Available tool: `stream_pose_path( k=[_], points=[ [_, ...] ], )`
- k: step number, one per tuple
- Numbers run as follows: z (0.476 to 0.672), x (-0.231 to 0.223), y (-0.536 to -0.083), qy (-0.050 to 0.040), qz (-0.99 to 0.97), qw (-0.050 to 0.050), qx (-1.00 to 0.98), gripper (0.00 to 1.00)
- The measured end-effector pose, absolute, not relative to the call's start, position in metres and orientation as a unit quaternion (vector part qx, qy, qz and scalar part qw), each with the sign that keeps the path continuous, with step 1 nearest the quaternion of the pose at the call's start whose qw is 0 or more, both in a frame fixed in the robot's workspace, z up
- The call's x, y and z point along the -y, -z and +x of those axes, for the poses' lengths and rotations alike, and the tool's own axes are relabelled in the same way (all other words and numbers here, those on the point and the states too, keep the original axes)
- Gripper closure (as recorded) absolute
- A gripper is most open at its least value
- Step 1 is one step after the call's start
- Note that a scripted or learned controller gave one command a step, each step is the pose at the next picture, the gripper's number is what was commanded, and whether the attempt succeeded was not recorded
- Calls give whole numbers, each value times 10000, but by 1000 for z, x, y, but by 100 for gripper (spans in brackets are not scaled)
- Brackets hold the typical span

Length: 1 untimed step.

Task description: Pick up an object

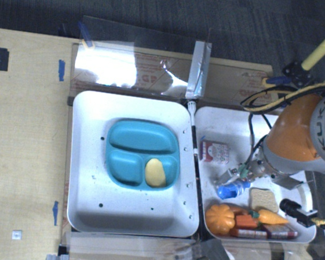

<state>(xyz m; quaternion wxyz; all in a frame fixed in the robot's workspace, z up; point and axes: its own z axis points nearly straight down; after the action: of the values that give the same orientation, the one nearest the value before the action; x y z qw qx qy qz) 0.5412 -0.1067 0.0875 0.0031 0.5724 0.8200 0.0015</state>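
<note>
The arm (302, 133) reaches into the right bin (233, 126), its gripper (240, 175) low over the bin floor just above a blue bottle (229, 191); its state cannot be told. Along the near edge lie a pumpkin (220, 217), a carrot (272, 217), a red block (246, 221) and a sponge (263, 199). The left bin (85, 147) holds a blue tray (131, 146) with a yellow egg (155, 173) in its near right compartment.
</note>
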Motion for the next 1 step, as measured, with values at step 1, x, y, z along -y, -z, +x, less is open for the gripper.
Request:
stream_pose_path(
  k=[1],
  points=[
    [519,104,-88,-18,5644,38,-8255,0]
  ],
)
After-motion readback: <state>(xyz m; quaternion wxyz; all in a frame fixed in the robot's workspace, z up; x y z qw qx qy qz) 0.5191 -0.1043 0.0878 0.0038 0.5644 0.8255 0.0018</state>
